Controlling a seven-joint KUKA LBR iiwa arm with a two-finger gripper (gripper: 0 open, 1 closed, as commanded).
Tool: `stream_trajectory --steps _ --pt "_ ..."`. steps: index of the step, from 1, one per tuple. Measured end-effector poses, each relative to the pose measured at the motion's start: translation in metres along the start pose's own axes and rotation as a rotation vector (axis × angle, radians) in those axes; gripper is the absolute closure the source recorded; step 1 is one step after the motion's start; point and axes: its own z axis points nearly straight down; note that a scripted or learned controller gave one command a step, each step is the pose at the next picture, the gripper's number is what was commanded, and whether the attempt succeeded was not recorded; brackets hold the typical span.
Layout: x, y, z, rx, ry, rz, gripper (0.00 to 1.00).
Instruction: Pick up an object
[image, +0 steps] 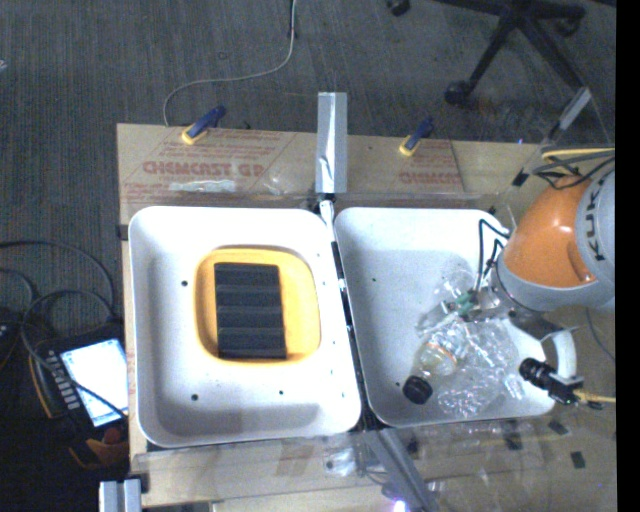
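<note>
two shallow white plastic bins are seen side by side on a wooden bench (140, 160). in the left bin (160, 400), a yellow rounded-square tray with a black ribbed insert (256, 305) is laid flat near the middle, well apart from the walls. in the right bin (385, 250), a crumpled clear plastic bottle with a black cap (455, 365) is found toward the near right corner, lying on its side with the cap pointed at the bin's near wall.

the grey arm with an orange band (560, 245) is reached in from the right and is held over the right bin's far right part, just above the crumpled bottle. the two-finger gripper (468, 303) is partly made out at the upper edge of the clear plastic, below the orange band; whether the claw is apart or together cannot be told, as it is hidden among glare and the arm's body. no object is seen to be clamped.

two blue and yellow clamps (203, 123) are fixed on the bench's far edge.
</note>
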Motion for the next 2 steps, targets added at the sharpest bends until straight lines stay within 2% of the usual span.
stream_trajectory --steps 1,2 --pt "0.001 0.002 -0.009 -0.003 0.003 -0.002 1.00" --pt "0.042 0.042 -0.142 0.039 0.017 -0.045 1.00"
